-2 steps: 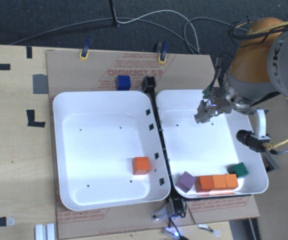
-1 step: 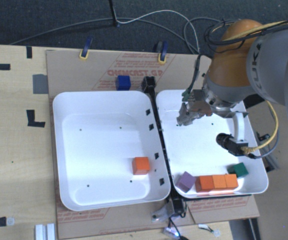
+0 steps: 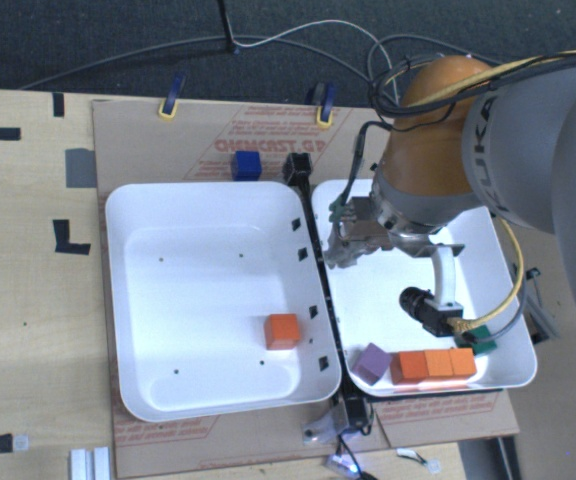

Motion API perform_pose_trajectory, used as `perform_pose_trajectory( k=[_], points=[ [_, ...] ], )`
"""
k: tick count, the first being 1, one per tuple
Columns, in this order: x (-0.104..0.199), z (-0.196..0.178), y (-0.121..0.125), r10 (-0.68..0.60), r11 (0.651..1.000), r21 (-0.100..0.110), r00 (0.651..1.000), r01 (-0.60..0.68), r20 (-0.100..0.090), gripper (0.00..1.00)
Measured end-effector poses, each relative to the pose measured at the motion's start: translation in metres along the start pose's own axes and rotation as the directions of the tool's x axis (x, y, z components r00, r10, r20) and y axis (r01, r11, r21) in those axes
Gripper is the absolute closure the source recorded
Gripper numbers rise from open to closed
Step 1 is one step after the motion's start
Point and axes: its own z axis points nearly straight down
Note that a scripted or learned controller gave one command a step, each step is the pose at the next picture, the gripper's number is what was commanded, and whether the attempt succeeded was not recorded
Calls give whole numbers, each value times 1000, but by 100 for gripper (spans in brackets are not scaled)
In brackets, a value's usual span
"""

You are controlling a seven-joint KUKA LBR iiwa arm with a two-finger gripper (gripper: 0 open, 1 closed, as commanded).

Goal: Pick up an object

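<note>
The pick looks not yet made. The arm's hand (image 3: pixel 346 243) hangs low over the near-left part of the right bin (image 3: pixel 513 373), beside the divider; whether it is spread or pinched I cannot tell. All 3 candidates lie free: an orange cube (image 3: pixel 282 331) in the left bin (image 3: pixel 128 208), a purple block (image 3: pixel 371 363) and an orange bar (image 3: pixel 433 366) along the right bin's front edge.

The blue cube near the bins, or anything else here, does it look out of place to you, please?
Yes: the blue cube sits outside both bins, on the cardboard behind the left bin, while the orange cube lies inside it.
</note>
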Motion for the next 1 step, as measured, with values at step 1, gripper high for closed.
perform_pose_trajectory(
  k=[1],
  points=[
    [49, 15, -15, 0, 1000, 2, 1000, 0, 1, 100]
  ],
)
